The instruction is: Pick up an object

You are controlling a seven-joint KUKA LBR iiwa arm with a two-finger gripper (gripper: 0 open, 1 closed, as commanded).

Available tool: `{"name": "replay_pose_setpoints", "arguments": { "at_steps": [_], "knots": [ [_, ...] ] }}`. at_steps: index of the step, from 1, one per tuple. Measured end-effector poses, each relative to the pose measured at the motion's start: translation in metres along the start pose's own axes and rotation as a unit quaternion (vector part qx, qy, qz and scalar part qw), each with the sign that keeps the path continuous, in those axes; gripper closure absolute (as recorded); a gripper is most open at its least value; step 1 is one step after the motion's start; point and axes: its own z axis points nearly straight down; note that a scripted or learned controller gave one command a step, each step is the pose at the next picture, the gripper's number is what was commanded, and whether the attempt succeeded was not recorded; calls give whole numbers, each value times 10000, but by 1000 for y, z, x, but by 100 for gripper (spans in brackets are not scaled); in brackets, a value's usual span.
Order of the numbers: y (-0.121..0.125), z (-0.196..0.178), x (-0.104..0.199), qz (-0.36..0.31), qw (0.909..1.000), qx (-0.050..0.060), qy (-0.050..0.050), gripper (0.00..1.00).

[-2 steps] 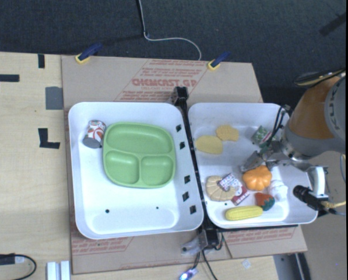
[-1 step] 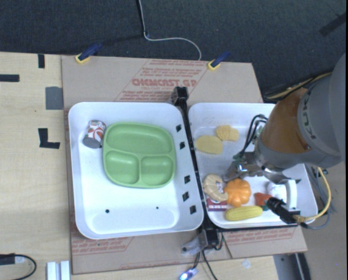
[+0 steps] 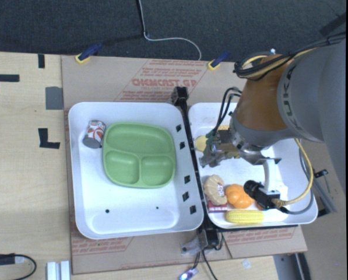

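My gripper (image 3: 211, 151) hangs low over the left part of the right bin (image 3: 299, 156), close to the divider. A yellow object (image 3: 201, 142) peeks out just left of it, mostly hidden by the wrist. Below the gripper lie a tan bread-like piece (image 3: 214, 188), an orange (image 3: 238, 196) and a corn cob (image 3: 244, 216) along the bin's front. In the left bin (image 3: 80, 179) sits a green divided plate (image 3: 140, 154) with a small red and grey can (image 3: 94, 134) beside its left rim.
The big grey arm with its orange band (image 3: 267, 101) covers the back and right of the right bin. A black divider (image 3: 188, 156) runs between the bins. Brown cardboard (image 3: 162, 77) lies under both.
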Motion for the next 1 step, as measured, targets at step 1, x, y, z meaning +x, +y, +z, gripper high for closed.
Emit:
{"name": "replay_pose_setpoints", "arguments": {
  "at_steps": [1],
  "knots": [
    [-41, -144, -13, 52, 10000, -23, -15, 100]
  ]
}}
